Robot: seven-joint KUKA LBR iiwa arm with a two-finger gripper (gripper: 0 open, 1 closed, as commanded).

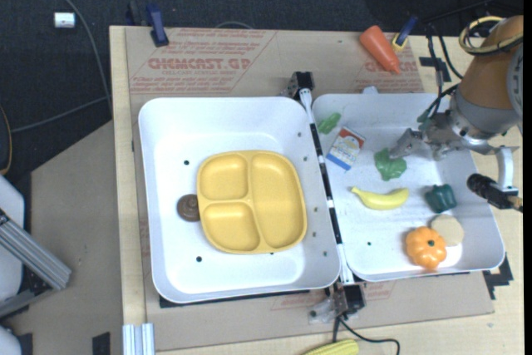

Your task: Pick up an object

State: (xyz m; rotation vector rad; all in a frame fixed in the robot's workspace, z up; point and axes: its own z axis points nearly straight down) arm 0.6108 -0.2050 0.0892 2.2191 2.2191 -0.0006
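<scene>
Bench inventory, slant view from above:

- 2 white bins side by side. Left bin [158, 179], centre-left of frame: 1 yellow 3-compartment tray [249, 199]; 1 brown round item [188, 207] touching tray's left edge, partly under it.
- Right bin [490, 249], centre-right of frame: 1 green leafy item [390, 165], 1 banana [381, 197], 1 small carton [346, 148], 1 pale green piece [329, 123] near the divider, 1 dark green block [440, 197], 1 orange pumpkin [426, 248] at lower right, 1 pale round item [449, 229] touching the pumpkin.
- Outside bins, upper right: 1 carrot [381, 49] on the board.
- Arm enters from right of frame; gripper [413, 141] sits just upper right of the green leafy item. Whether it's clenched or released: can't tell; too small and blurred.

Step in hand (judged): approach on green leafy item, nearest candidate. To do well: centre over item before descending, keep clear of banana below and carton to the left, close fully, lift straight up. Leafy shape probably uneven, so grip the bulk, not an edge.
</scene>
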